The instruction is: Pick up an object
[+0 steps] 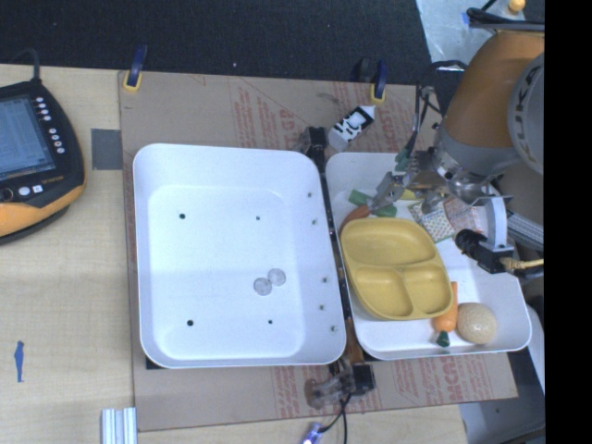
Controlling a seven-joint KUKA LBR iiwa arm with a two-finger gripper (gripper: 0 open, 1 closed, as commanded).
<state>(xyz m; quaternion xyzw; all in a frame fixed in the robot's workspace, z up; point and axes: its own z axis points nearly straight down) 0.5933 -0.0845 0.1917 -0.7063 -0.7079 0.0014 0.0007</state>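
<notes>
One yellow divided tray (393,268), glossy, two compartments

Even, bright light falls from above me. The left bin (231,257) glares white, with a soft grey shade along its upper wall. My arm (490,100) looks slightly blurred; the frame is grainy overall.

Teach pendant (32,160) at bench (65,294) left edge (screen lit); blue clamps (135,66).
</notes>
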